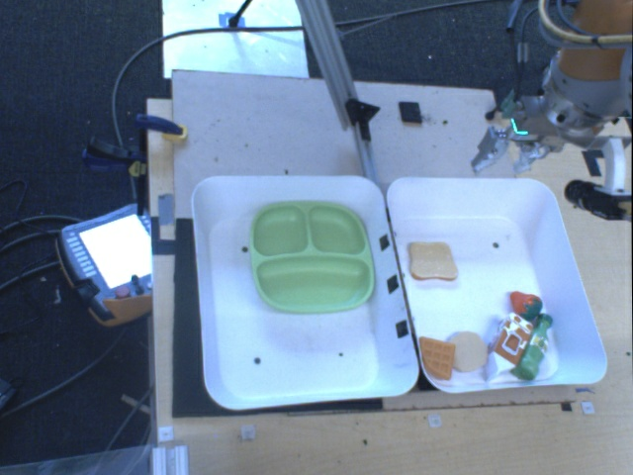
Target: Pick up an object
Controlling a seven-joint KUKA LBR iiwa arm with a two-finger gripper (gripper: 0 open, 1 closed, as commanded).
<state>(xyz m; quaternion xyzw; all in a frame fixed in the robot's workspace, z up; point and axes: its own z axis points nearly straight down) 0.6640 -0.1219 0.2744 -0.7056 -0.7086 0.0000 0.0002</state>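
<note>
Claw (502, 153): above right bin's (569, 226) far rim, fingers spread, nothing between | Toast slice (432, 261): on bin floor, well apart, nearer camera, leftward.

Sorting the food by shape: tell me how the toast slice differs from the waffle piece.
The toast slice lies alone mid-bin; the waffle piece sits by the near wall, touching a round cracker. The toast is pale tan and smooth; the waffle is orange and gridded. The toast looks larger. Both lie flat in the right bin.
</note>
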